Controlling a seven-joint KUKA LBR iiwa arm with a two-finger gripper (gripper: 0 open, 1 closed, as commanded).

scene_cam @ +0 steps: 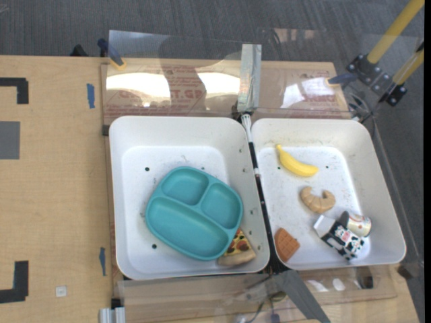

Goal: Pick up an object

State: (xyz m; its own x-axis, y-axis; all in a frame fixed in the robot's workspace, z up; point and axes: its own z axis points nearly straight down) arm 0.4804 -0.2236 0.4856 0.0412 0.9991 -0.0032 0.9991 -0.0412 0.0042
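The left white bin [128,147] holds a teal divided plate [195,212] lying flat. A pizza slice toy [237,249] pokes out from under the plate's lower right edge. In the right white bin [377,173] a yellow banana [296,163] lies near the back. A tan croissant [317,199] sits in the middle, and a brown waffle-like piece [287,243] leans at the front left wall. A black-and-white toy with a pale cap [345,236] rests at the front right.
A clear plastic sheet [202,79] stands behind both bins. A yellow pole with a black clamp [377,79] crosses the top right corner. The cardboard-covered bench [47,180] stretches to the left of the bins.
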